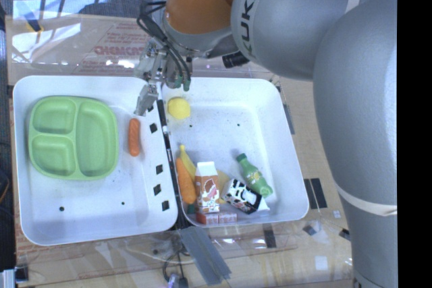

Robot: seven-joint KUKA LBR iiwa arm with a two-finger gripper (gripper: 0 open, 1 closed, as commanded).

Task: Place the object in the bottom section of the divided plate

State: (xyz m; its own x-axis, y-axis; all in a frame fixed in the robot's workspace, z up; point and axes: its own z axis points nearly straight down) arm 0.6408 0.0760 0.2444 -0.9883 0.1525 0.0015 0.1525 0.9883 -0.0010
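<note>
Overhead, the grey KUKA arm (317,30) reaches in from the right, its orange band sitting above the wrist at the top of the view. The gripper (147,103) hangs low over the seam where the two white bins meet, near their far edge. One pale finger (144,101) points down toward the left bin's right side; whether the fingers are apart or closed cannot be told from this angle, and nothing can be seen between them.

Just below the gripper and apart from it, an orange-red sausage (134,137) lies on the floor of the left bin (81,222), lengthwise front to back, close to the bin's right wall. To its left, near but not touching, sits the green divided plate (73,138), with two smaller sections on its left side and one long section on its right. All three sections look bare.

In the right bin (270,104), a yellow ball (179,108) rests near the far left corner, just beside the gripper. Along the near edge lie a carrot (185,180), a small juice carton (207,188), a black-and-white milk carton (243,195) on its side, and a green bottle (254,175), tilted.
</note>
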